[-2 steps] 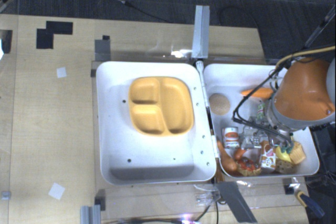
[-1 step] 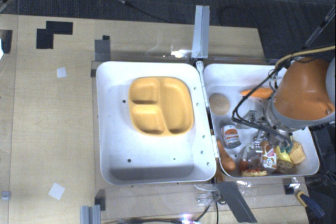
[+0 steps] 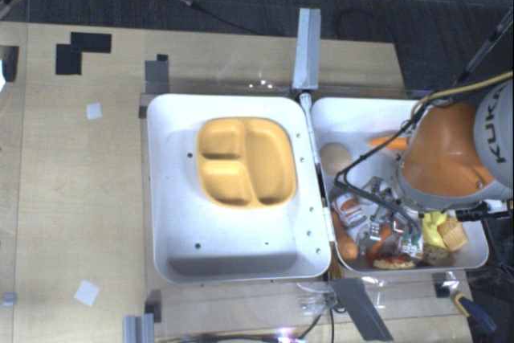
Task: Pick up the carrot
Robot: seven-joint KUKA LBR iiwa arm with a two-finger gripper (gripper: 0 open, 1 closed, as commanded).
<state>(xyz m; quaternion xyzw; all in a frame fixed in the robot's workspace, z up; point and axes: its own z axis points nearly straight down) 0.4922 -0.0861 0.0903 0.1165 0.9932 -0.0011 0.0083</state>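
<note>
The surface (image 3: 64, 197) looks like pale wood, matt and smooth. Both bins, left (image 3: 173, 197) and right (image 3: 353, 118), look like smooth white plastic with a soft sheen. The divided tray (image 3: 241, 161) in the left bin is yellow plastic, faintly glossy. The arm's orange band (image 3: 446, 144) is smooth and satiny. The post (image 3: 306, 48) at the bins' far edge looks like brushed grey metal.

A yellow three-compartment plastic tray (image 3: 244, 161) is sitting in the left white bin (image 3: 173, 197); the right white bin (image 3: 353, 118), beside it, is holding what may be an orange carrot (image 3: 385, 143) behind jumbled food items (image 3: 385, 241).
</note>
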